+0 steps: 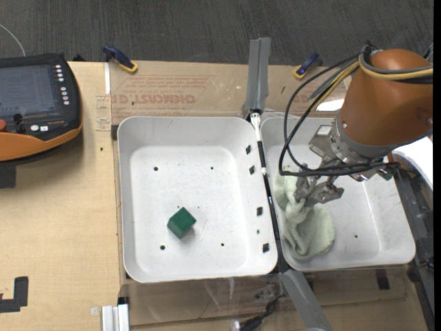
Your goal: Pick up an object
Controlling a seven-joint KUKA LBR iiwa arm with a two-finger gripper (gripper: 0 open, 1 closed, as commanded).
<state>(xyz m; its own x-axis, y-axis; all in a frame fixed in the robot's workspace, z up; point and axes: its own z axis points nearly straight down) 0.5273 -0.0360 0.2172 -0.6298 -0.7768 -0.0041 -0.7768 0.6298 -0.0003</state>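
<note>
Camera view, looking down at a slant on two white bins. The arm (pixel 386 98), grey with an orange band, reaches in from the right and hangs over the right bin (pixel 375 250). Its gripper (pixel 308 192) is lowered onto the upper part of a pale green cloth (pixel 303 223) that lies crumpled against the right bin's left wall. The metal fingers (pixel 301 189) touch the cloth's top folds; whether fabric sits between them cannot be told, nor whether they are spread or closed.

The cloth's long axis runs from the far side of the bin toward the near side, with the narrower end under the gripper and the broader, bunched end below it, toward the viewer.

To the gripper's left, across the divider between the bins, the left bin (pixel 138 185) holds a small green block (pixel 182 223), well apart from the gripper and sitting with one corner turned toward the viewer.

Farther left, on the bench, lies a control pendant (pixel 34 105) with an orange underside.
</note>
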